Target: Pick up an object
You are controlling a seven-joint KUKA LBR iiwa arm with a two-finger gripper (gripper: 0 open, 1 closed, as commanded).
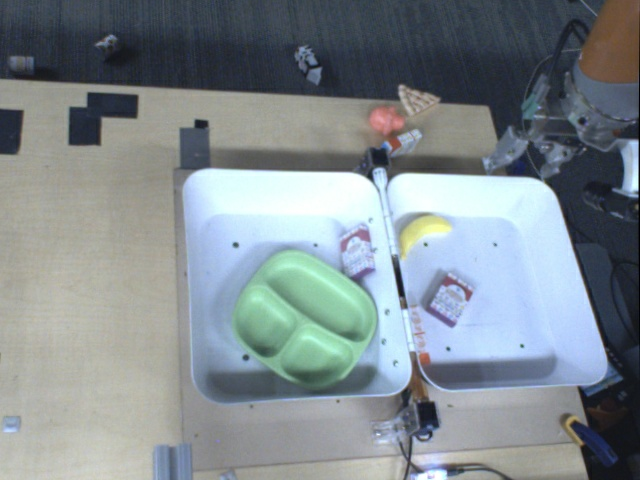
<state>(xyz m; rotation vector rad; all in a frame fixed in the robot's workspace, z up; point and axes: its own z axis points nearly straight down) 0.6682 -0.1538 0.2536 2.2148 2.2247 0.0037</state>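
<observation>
In the left bin [205, 268] lies a green divided plate [305, 316], with a small red-and-white box [357, 251] just beyond its far right edge. The right bin [560, 268] holds a yellow rounded object [424, 232] near its far left corner and a second red-and-white box [449, 298] in the middle. My gripper [526, 153] hangs beyond the right bin's far right corner, above the bench edge. Its fingers are spread open with nothing between them. The orange band of the arm [612, 38] shows above it.
Behind the bins on the bench lie a pink lump [386, 120], a triangular slice-shaped toy [418, 99] and a small red-and-white tube [402, 143]. Black patches [100, 116] mark the bench at far left. Cables [425, 423] run at the front between the bins.
</observation>
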